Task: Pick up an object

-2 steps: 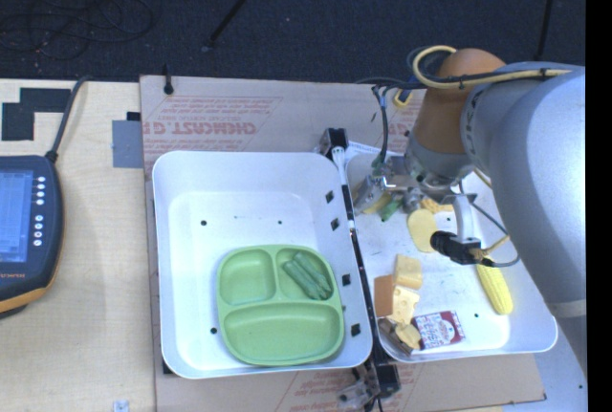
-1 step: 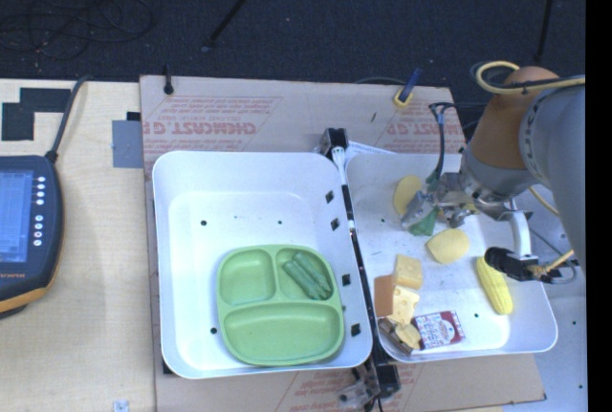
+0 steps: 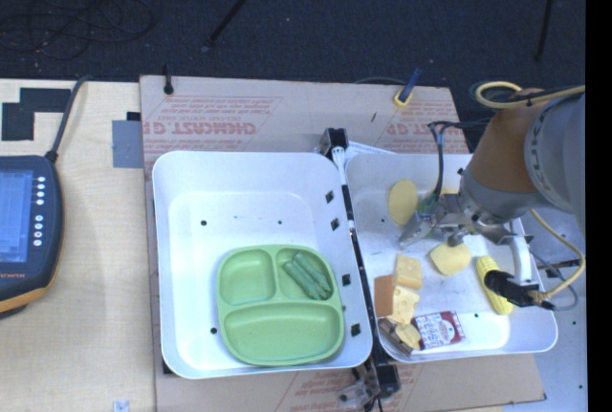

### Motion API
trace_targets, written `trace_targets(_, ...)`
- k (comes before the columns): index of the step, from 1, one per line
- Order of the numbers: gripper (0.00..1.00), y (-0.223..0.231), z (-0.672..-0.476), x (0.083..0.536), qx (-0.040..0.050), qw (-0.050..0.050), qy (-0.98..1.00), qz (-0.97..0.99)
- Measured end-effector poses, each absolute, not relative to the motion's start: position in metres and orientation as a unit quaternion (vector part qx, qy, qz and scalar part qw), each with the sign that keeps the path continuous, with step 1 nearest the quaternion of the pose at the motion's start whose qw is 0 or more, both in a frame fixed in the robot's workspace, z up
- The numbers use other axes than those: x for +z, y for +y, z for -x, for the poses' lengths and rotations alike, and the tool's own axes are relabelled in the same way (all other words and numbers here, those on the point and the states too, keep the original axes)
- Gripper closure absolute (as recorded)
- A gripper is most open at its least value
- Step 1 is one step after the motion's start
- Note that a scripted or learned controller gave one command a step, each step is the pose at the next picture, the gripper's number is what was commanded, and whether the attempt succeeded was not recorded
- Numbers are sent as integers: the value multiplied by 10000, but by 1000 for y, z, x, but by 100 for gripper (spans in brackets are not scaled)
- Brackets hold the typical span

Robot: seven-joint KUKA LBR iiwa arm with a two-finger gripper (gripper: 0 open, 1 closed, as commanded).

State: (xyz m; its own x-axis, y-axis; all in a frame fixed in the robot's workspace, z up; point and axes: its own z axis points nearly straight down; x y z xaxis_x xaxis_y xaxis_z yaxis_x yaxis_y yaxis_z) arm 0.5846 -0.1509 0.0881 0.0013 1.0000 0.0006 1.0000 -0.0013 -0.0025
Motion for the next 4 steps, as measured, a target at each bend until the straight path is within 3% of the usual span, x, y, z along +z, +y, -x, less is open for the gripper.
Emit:
trace_targets(1,0,-121,-646,88,-13,-4,-7084,7058)
trace_targets(4,0,-123,-644,88,6,7,-7071,7071)
